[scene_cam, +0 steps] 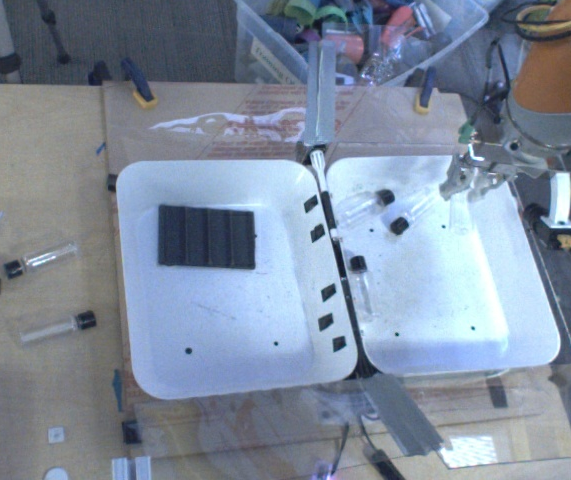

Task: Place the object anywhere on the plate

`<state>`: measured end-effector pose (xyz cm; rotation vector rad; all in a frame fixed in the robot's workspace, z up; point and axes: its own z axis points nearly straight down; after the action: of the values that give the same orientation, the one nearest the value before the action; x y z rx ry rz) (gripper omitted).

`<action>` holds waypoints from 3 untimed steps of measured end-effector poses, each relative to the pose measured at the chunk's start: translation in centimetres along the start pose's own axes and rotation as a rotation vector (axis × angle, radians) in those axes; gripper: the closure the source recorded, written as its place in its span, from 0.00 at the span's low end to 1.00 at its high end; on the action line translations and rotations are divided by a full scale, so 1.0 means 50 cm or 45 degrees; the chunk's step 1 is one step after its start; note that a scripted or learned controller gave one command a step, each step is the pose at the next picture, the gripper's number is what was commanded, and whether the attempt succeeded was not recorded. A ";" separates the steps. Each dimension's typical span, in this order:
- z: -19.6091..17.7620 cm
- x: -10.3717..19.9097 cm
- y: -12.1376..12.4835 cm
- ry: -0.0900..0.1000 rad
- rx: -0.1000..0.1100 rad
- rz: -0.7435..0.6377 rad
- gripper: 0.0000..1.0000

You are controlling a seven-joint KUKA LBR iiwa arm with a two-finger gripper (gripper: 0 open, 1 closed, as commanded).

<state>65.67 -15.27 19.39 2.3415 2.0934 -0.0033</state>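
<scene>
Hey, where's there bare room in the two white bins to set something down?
Left white bin: bare floor below and right of the ribbed black rectangular plate. Right white bin: its lower half is bare. Its upper left is crowded with clear plastic vials with black caps, and the gripper hovers at its upper right.

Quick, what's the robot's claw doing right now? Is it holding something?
Gripper: over the right bin, its tip at a clear vial; open or shut, holding or not, cannot be told.

My bins (215, 358) look like smooth white plastic; the plate (207, 237) matt black, the vials (365, 206) clear with black caps.
</scene>
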 end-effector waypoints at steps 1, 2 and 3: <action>-0.136 0.159 0.003 0.002 -0.002 0.195 1.00; -0.288 0.222 -0.005 0.002 -0.001 0.851 1.00; -0.470 0.275 -0.024 0.002 0.000 1.201 1.00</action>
<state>66.05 -1.43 42.87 3.0375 0.8008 -0.0008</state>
